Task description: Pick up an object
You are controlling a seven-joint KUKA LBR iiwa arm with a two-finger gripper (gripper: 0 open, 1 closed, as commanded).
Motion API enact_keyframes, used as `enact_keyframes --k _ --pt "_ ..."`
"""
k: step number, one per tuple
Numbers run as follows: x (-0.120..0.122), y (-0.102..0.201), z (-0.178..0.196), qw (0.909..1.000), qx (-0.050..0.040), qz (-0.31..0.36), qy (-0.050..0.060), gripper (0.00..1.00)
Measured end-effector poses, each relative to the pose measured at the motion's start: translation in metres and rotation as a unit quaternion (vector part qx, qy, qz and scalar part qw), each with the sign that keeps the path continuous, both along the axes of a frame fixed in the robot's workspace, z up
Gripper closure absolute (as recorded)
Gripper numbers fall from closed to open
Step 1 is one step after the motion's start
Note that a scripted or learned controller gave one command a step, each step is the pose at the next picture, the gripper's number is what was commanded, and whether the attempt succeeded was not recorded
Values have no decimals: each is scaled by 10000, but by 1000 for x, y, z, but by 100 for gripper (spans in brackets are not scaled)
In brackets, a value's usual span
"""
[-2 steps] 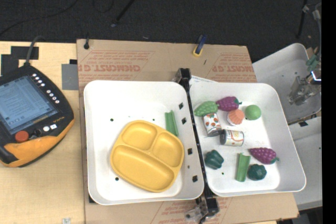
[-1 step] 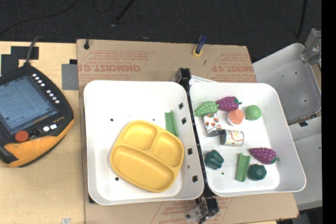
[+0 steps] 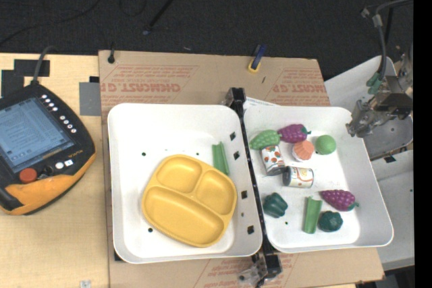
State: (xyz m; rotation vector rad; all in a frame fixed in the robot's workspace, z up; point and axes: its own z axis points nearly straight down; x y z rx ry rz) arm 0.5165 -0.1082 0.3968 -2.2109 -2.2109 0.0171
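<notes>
Pincer (image 3: 356,126), grip state indiscernible, hovers at right bin's (image 3: 378,212) far edge, green ball (image 3: 326,144) near.

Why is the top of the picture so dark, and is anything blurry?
In the camera view the dark part is a black floor with cables, unlit behind the bench; the white bins and the yellow tray are bright and evenly lit with soft, faint shadows; the toys look slightly fuzzy and grainy, like the purple grapes; the gripper at the right is dim and hard to make out.
</notes>
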Motion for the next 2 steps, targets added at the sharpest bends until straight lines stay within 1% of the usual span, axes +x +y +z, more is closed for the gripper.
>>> enact_keyframes --k 1,2 --pt "-42 22 127 9999 -17 15 -145 100" --pt "-42 24 -19 10000 -3 1 -1 100"
